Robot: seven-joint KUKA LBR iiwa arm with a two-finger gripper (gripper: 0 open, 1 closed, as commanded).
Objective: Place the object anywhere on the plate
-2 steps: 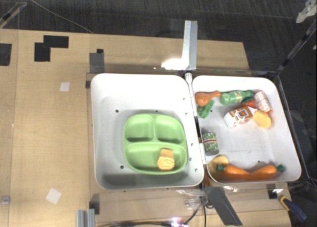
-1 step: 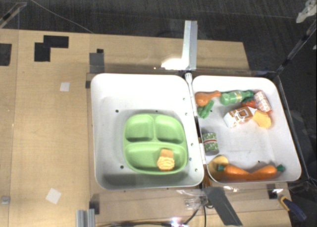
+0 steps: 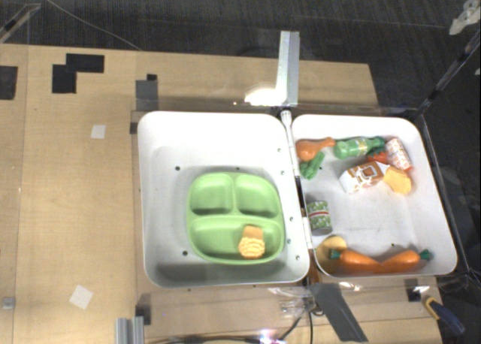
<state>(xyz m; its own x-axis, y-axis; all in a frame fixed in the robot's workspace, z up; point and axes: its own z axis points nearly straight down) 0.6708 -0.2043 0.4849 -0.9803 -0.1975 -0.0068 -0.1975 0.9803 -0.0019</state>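
Observation:
A green plate with three compartments lies in the left white bin. A small yellow waffle-like toy rests in the plate's large front compartment, near its right end. The right bin holds the other toy foods: an orange drumstick, a green bottle, a small white carton, a green can and two carrots.
A red-and-white can and an orange piece sit at the right bin's far right. A metal post stands behind the bins' shared wall. Wooden bench surface stretches to the left.

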